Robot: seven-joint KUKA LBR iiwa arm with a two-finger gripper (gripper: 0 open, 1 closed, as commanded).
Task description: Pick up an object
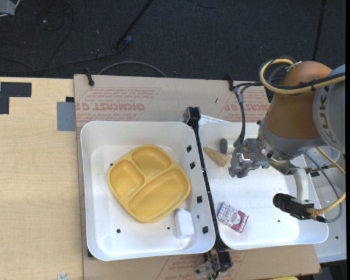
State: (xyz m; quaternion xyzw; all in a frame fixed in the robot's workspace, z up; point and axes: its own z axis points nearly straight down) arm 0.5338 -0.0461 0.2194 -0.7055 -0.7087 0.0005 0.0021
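My gripper [239, 169] hangs low over the upper left part of the right bin [268, 232]. Just to its left lies a tan cone-shaped object [216, 156], with a small grey piece [224, 144] above it. A small pink and white packet [231, 217] rests near the front left of that bin. In the left bin [99, 226] sits a yellow divided plate [149, 182], and a small white bottle [184, 222] lies at its front right.
A black divider [200, 174] runs between the two bins. Cardboard [140, 101] lies under the bins, with a wooden bench top [29, 179] to the left. The arm's orange band [297, 104] looms over the right bin's back.
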